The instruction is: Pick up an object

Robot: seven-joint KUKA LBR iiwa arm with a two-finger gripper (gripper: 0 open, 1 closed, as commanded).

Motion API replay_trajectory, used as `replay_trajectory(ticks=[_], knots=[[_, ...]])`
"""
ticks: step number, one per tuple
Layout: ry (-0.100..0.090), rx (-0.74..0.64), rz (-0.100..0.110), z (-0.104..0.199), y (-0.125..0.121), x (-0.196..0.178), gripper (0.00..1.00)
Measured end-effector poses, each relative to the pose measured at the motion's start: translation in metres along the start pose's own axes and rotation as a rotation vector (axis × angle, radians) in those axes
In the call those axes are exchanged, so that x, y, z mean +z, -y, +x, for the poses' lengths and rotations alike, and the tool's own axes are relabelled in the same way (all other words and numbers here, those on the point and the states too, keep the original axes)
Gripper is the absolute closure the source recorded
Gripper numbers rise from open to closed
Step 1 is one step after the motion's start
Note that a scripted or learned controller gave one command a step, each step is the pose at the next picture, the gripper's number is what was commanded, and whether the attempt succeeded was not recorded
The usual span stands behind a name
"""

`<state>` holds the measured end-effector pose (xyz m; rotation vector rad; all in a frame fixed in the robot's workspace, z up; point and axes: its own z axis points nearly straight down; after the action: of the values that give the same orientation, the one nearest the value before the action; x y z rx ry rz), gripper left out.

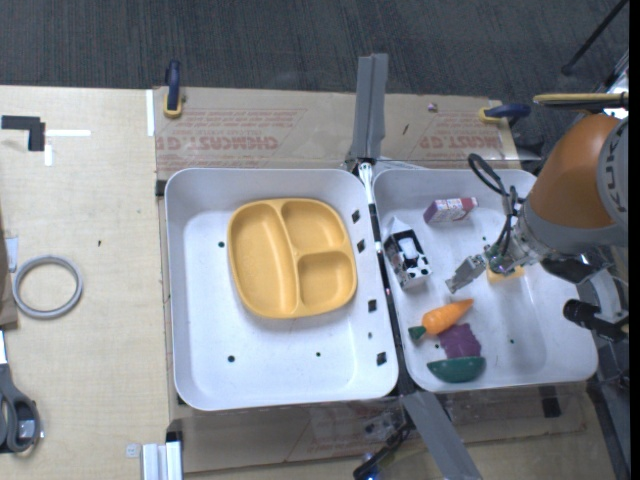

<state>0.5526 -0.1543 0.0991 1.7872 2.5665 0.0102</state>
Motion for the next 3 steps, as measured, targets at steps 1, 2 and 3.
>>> replay_trajectory(ticks=[1,2,3], knots=[[-0.005,0.158,0.015,-0.043,-0.045,0.008,0.00],[-0.016,0.440,0.019,-0.093,-0.081,0.008,0.00],[-0.007,0.580,0.014,-0.079,-0.061,0.007,0.00]])
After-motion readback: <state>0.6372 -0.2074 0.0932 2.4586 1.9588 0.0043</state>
